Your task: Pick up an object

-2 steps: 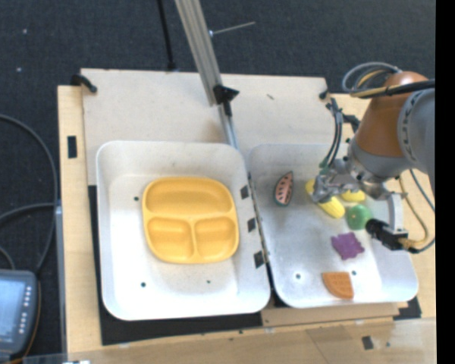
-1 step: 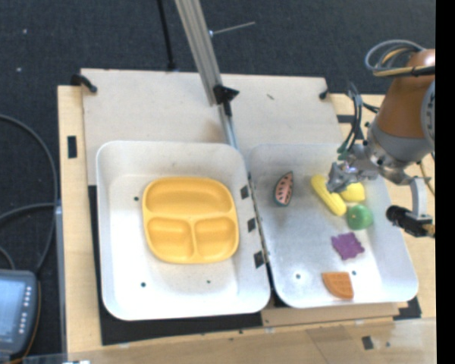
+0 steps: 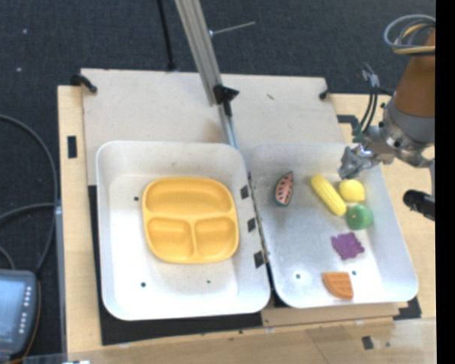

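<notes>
1. The bench [image 3: 159,112] carries two shallow white bins side by side: the left bin [image 3: 117,203] and the right bin [image 3: 311,279].
2. The left bin holds a yellow divided tray [image 3: 189,218], lying flat near the bin's middle.
3. The right bin holds six small toy foods. A watermelon slice [image 3: 283,189] lies near the bin's left wall, apart from the others.
4. A corn cob [image 3: 327,194] lies at a slant to the right of the slice, and a yellow lemon [image 3: 352,191] sits just beside the cob's right side, touching or nearly touching it.
5. A green round fruit [image 3: 359,217] rests directly below the lemon, close against it. A purple grape bunch [image 3: 347,245] lies lower still, and an orange wedge [image 3: 338,284] sits near the bin's lower edge.
6. The arm reaches in from the right, its orange band [image 3: 417,89] above the wrist. The gripper [image 3: 354,165] hangs over the upper right part of the right bin.
7. The lemon lies just below the gripper's tip, with the cob down and to its left.
8. Whether the gripper is spread or closed cannot be told; nothing is seen between its tips.
</notes>
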`<state>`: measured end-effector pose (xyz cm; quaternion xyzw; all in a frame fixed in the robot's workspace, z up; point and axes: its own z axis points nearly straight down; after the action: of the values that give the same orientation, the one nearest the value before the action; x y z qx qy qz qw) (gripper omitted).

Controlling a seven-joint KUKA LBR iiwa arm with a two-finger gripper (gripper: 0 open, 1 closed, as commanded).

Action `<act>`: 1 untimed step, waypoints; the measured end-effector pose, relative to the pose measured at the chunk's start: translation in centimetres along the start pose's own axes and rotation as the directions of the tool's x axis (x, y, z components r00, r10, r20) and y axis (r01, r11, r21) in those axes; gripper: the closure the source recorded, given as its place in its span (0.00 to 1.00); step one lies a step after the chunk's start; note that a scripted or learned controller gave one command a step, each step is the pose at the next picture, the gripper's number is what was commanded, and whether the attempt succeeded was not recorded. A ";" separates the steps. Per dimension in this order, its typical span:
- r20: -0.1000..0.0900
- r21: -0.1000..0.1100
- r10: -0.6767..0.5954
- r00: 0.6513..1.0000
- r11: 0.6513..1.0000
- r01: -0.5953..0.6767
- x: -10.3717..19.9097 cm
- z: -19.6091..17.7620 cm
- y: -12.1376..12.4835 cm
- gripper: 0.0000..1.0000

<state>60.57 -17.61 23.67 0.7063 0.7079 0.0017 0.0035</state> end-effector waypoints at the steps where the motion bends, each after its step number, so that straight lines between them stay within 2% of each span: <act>1: -0.002 0.004 -0.001 1.000 1.000 0.001 -0.1 -1.2 0.1 1.00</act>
<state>60.65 -17.70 24.85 0.7059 0.7084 0.0008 0.0014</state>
